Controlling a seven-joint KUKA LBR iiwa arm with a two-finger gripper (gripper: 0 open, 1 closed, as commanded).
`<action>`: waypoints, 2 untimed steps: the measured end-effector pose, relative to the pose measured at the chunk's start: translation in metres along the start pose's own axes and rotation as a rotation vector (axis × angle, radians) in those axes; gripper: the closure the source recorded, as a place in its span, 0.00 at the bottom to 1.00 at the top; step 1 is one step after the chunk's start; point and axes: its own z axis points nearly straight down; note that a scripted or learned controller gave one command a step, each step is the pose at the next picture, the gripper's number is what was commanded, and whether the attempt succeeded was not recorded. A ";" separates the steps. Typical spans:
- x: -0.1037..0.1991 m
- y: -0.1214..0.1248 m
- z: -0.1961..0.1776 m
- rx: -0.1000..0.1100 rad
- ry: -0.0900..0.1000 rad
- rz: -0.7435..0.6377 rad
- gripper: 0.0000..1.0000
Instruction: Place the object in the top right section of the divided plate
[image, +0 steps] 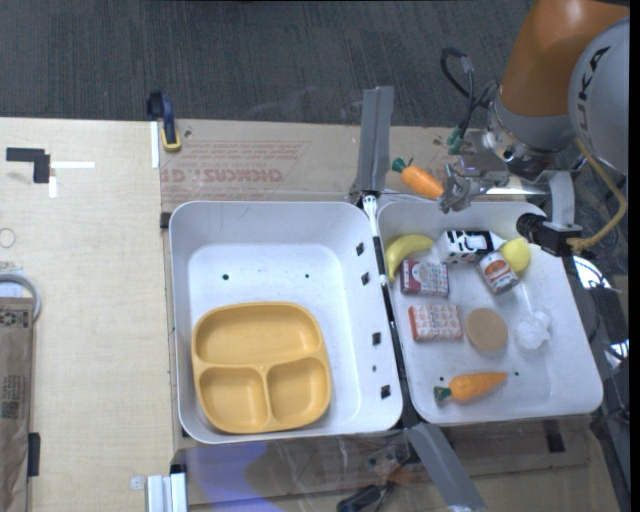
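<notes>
Yellow divided plate (262, 365) waits near us in the left bin (190, 300), ready for the object. At the far edge of the right bin (560, 375) hangs the gripper (463, 190); I cannot tell if it is spread or closed. Just left of it lies a small carrot (421, 181), probably what it wants to pick up.

Light is even and fairly bright, coming from above, so shadows are soft and short. The two white bins (385, 300) are near overexposed, and their floors lose detail. A faint shadow rims the yellow divided plate (262, 365) on its lower side. A pale bluish sheen of glare lies on the clear sheet along the bottom edge (300, 465). The picture is moderately sharp but low in resolution; small labels cannot be read. The dark carpet (200, 50) at top looks grainy.
</notes>
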 end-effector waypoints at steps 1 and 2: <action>0.064 0.013 0.045 0.002 0.001 -0.043 1.00; 0.121 0.016 0.062 0.000 0.001 -0.157 1.00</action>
